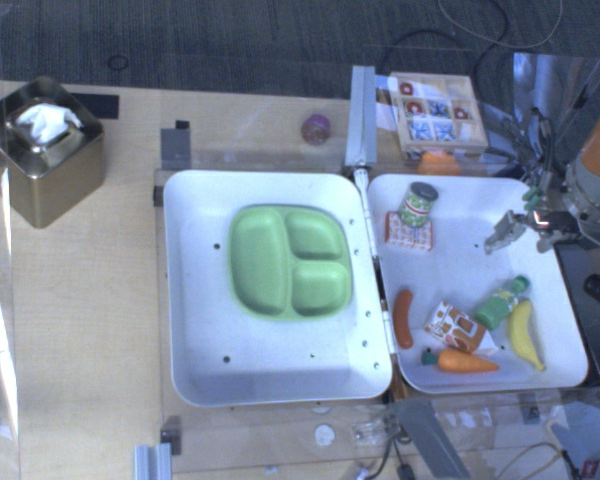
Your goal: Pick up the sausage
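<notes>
Two shallow white bins side by side on a pale wood surface (80, 298). Left bin (195, 368) holding a green divided plate (288, 262), three compartments, nothing in them. Right bin (570, 353) holding the clutter.

Sausage (403, 318) lying lengthwise at the right bin's left wall, reddish brown, fully visible, touching nothing but the bin floor; well apart from the tool. Carrot (462, 363) near the front wall, its green stub end toward the sausage. Small printed packet (453, 326) just behind the carrot, print too blurred to read. Green bottle (498, 306) tilted beside a banana (524, 334), the two close or touching, hard to say which. Small can (417, 204) with green label at the back, standing over or against a red-and-white packet (409, 233); overlap unclear.

Arm entering from the right, mostly cut off by the frame edge. Tool (510, 230) over the right bin's back right area, blurred and tangled with cables; open or closed impossible to tell, nothing visibly held.

Outside the bins: brass-coloured box (42, 163) with white crumpled stuff inside, far left; a small purple ball (316, 128) behind the left bin; a patterned board (437, 113) behind the right bin, with an orange object (438, 163) partly hidden by the bin's rim.
</notes>
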Controlling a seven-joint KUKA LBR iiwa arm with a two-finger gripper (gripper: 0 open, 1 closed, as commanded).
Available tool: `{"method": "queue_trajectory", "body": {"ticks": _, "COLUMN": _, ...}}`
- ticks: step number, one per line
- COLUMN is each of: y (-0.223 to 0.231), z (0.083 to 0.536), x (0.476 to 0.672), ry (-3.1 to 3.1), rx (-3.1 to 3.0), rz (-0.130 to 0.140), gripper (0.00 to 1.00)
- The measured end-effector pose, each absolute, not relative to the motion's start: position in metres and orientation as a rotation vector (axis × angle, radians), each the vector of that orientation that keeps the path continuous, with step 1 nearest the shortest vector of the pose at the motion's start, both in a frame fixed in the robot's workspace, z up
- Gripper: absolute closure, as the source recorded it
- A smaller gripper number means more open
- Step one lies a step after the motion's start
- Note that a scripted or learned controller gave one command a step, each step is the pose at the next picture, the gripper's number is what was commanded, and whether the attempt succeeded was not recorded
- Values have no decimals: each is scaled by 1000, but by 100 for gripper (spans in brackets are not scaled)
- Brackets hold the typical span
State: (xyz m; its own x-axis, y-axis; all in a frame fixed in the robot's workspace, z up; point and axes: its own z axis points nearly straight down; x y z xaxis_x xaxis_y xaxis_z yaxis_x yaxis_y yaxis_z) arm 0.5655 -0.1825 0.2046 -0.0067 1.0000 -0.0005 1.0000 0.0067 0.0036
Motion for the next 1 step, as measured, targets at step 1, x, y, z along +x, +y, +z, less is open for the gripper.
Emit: {"method": "queue_trajectory", "body": {"ticks": 1, "y": -123, "z": 152, "x": 564, "ry": 2492, "rx": 1906, "rz": 5, "gripper": 0}}
